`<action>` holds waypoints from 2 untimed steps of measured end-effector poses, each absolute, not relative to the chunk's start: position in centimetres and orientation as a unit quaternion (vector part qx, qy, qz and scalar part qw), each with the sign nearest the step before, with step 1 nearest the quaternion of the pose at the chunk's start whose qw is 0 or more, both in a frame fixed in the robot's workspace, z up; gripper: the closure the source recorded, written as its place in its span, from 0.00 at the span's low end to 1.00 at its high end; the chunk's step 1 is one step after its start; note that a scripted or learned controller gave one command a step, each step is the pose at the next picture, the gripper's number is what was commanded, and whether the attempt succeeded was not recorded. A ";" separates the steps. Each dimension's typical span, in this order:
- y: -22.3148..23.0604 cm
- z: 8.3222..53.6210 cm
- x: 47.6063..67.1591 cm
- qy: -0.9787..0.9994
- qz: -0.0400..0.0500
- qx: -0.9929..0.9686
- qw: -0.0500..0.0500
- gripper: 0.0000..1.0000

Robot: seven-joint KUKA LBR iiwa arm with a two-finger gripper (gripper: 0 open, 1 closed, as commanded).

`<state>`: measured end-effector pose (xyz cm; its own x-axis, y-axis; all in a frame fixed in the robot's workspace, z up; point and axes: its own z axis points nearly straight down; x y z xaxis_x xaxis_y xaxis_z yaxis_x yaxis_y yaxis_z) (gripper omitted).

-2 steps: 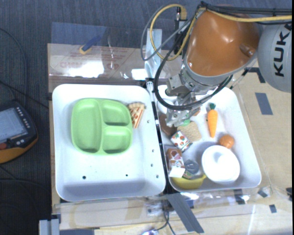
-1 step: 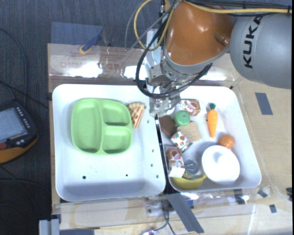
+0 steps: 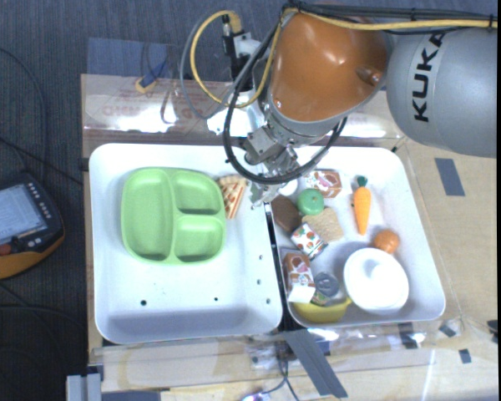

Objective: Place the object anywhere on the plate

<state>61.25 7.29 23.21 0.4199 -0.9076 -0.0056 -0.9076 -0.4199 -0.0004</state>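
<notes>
A green plate (image 3: 172, 215) with three compartments lies in the left bin (image 3: 134, 307). Next to the plate's right rim rests a striped sandwich-like toy (image 3: 231, 195), near the wall between the bins. My gripper (image 3: 263, 192) hangs just right of that toy, over the dividing wall, under the orange wrist band (image 3: 321, 61). The arm's bulk hides its fingers, and I see nothing held between them.
The right bin (image 3: 417, 224) holds several toy foods: a carrot (image 3: 361, 207), an orange (image 3: 386, 241), a green round piece (image 3: 311, 202), a brown block (image 3: 285, 214), small boxes (image 3: 306, 239), a banana (image 3: 321, 311) and a white bowl (image 3: 374, 279). A pendant (image 3: 18, 220) lies left of the bench.
</notes>
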 end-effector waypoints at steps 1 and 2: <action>8.9 29.0 59.0 0.403 0.001 -0.915 0.003 1.00; 15.1 28.1 62.0 0.514 0.002 -0.858 0.003 1.00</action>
